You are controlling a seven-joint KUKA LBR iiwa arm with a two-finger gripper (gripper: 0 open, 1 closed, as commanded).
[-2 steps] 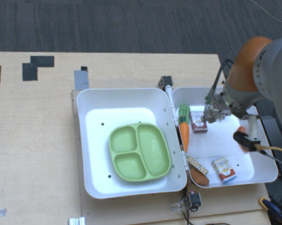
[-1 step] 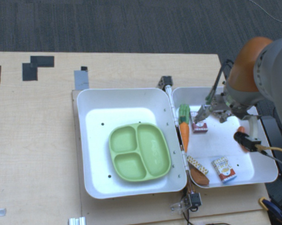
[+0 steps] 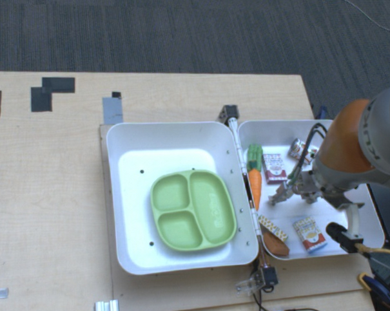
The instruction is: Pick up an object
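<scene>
Grey arm, orange band above the wrist, reaches in from the right over the right bin. Gripper low near the middle of that bin, pointing toward its left wall; open or closed, cannot tell from this angle. It sits over bare bin floor, just right of a toy carrot. Carrot lies along the left wall, green top toward the far edge. Small red-and-white packet lies just beside the carrot, on the far side of the gripper. Small shiny metal piece toward the far edge, close to the arm. Orange-and-white carton near the near edge, apart from the gripper. Brown pastry-like toy in the near-left corner, tilted, partly against the wall. Left bin holds a light green divided plate, three compartments, toward its near-right part. Both bins sit side by side, touching, on the pale wooden bench. Dark square markers at the bench's far-left corner.
</scene>
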